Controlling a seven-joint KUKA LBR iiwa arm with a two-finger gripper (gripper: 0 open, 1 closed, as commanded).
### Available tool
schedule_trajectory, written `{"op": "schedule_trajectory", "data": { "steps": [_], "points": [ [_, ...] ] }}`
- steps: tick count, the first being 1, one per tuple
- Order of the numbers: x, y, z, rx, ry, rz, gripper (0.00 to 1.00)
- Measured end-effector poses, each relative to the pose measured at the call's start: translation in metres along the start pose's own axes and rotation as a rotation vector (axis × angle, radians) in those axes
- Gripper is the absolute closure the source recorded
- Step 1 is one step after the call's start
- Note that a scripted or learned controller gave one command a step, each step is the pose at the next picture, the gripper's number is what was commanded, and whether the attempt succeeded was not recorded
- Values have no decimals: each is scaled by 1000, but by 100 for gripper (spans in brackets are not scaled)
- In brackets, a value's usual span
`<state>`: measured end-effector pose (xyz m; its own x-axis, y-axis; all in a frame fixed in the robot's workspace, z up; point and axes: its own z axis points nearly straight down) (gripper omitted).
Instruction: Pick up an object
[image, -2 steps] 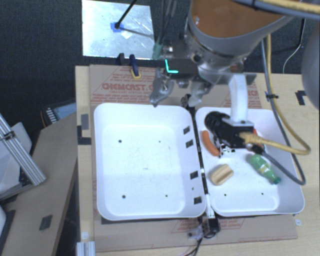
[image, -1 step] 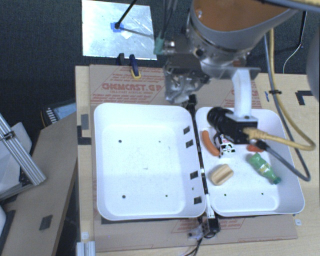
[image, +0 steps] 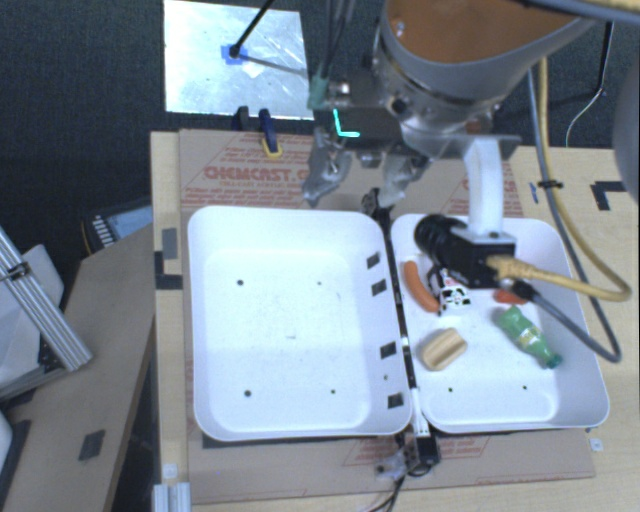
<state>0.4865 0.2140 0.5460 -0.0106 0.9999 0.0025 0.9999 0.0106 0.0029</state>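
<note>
Gripper (image: 358, 182) above far rim of bins, at the seam, fingers spread, nothing between. Right bin (image: 575, 395) with hot dog (image: 421, 285), bread roll (image: 442, 349), green bottle (image: 529, 335), die (image: 454, 295). Left bin (image: 215, 400) beside it.

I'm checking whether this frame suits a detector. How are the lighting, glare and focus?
Camera view: lighting is even and soft; the left bin looks bright, nearly washed out; glare marks the foil sheet at top; the arm up close is blurred; the green bottle and orange piece are slightly soft.
</note>
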Motion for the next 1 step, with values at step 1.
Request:
{"op": "schedule_trajectory", "data": {
  "steps": [1],
  "points": [
    [0, 0, -12, -3, 2, -4, 100]
  ]
}}
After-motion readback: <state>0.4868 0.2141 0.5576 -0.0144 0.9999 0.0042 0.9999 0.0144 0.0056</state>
